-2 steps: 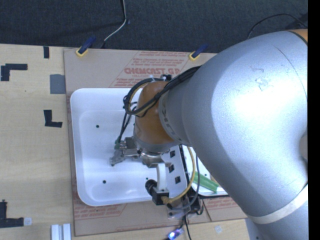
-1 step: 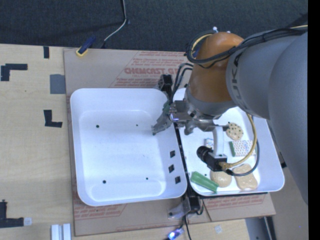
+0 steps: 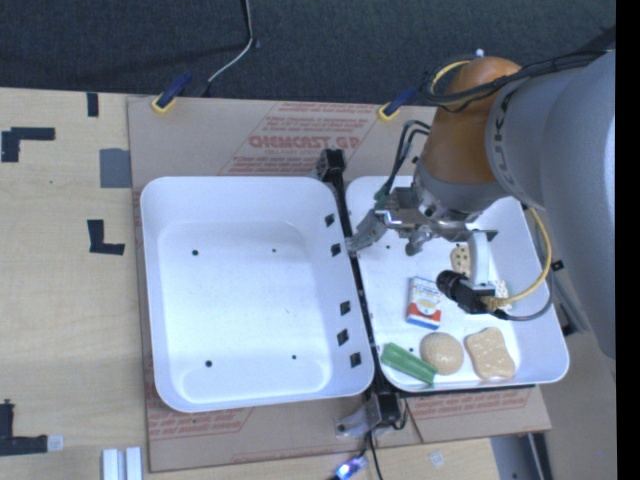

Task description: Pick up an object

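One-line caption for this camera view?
Arm's gripper hovers over right bin holding small box, green object and two tan pieces.

Two white bins [image 3: 160, 268] side by side on a cardboard sheet [image 3: 290, 143], yellow clamps [image 3: 172, 92] pinning its far edge, black cable [image 3: 243, 28] trailing behind

Arm over right bin [image 3: 535, 353], pincer [image 3: 415, 226] at its far-left part. Near edge of the bin: green object [image 3: 408, 362], round tan piece [image 3: 441, 353], tan slab [image 3: 490, 354]; small box [image 3: 425, 302] just beyond.
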Robot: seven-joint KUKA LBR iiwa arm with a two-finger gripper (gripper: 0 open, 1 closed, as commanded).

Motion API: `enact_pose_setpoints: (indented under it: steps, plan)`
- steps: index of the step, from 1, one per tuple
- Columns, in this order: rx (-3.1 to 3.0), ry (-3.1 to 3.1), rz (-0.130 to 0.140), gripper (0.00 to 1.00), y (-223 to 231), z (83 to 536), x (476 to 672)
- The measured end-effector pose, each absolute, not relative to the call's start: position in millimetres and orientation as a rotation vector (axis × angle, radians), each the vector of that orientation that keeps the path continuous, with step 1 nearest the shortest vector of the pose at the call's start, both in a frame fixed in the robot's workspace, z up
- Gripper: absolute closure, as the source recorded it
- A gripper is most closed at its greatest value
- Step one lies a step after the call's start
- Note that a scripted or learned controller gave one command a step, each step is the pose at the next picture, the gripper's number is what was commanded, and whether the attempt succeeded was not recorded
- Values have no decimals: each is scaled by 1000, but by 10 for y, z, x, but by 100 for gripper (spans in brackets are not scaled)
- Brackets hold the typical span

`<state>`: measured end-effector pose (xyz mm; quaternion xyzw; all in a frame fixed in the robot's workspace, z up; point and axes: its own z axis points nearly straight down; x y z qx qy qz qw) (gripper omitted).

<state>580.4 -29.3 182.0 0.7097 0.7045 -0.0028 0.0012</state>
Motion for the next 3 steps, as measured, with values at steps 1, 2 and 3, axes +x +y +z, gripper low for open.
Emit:
enact_pose_setpoints:
  steps: [1,2,3]
  plan:
    - [2222,2222,-4,100,-227,1935,5795]
    - [2208,2233,8,100,709,2597,5492]
    - [2225,2222,-12,100,446,1788,5771]
